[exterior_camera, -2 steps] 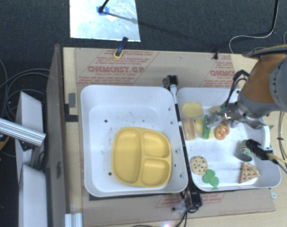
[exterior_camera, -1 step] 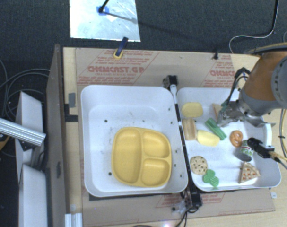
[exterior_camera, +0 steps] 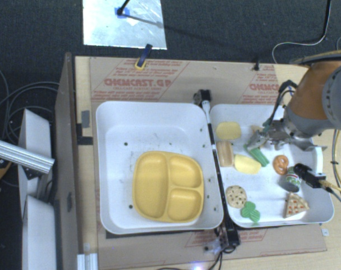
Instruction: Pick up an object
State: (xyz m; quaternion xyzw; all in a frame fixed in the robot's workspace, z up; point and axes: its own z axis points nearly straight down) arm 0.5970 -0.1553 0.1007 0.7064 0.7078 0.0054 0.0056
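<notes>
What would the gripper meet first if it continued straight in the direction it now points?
Probably the long green plastic piece in the right white bin. The gripper points down and left in the view, and that piece lies just beneath it. Depth is unclear from above, so the gap between them cannot be judged.

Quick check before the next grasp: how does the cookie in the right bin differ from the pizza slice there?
The cookie is round and tan with dark specks; the pizza slice is a wedge, orange with pale spots. The cookie lies by the divider side of the right bin, beside a green piece; the pizza slice lies near the far right corner. Both lie flat along the bin's near edge.
</notes>
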